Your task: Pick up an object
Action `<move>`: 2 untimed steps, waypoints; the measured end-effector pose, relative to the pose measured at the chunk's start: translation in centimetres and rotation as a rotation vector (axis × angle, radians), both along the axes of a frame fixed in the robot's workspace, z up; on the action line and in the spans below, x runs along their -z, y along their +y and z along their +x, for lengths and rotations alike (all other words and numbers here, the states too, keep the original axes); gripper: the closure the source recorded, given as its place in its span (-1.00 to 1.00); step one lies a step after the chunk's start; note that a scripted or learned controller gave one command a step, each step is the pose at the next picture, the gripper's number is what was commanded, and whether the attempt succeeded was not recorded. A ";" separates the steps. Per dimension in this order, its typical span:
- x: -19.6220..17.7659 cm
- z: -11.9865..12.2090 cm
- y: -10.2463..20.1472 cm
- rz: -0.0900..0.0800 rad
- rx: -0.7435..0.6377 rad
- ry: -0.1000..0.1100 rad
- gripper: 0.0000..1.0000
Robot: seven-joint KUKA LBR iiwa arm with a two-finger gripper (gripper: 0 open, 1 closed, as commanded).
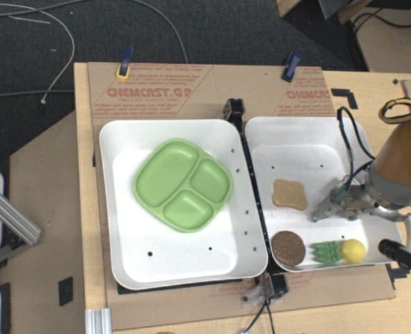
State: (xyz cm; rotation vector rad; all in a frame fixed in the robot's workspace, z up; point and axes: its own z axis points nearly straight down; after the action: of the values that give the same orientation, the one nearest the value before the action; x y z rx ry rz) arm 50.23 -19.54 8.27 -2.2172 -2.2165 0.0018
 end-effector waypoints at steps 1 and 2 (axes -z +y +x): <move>-1.3 0.1 -0.1 -0.002 0.000 -0.005 1.00; -5.7 0.3 0.4 -0.005 -0.001 -0.010 1.00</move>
State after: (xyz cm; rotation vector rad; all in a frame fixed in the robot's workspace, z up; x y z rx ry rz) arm 50.50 -19.14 14.00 -2.2231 -2.2258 -0.0035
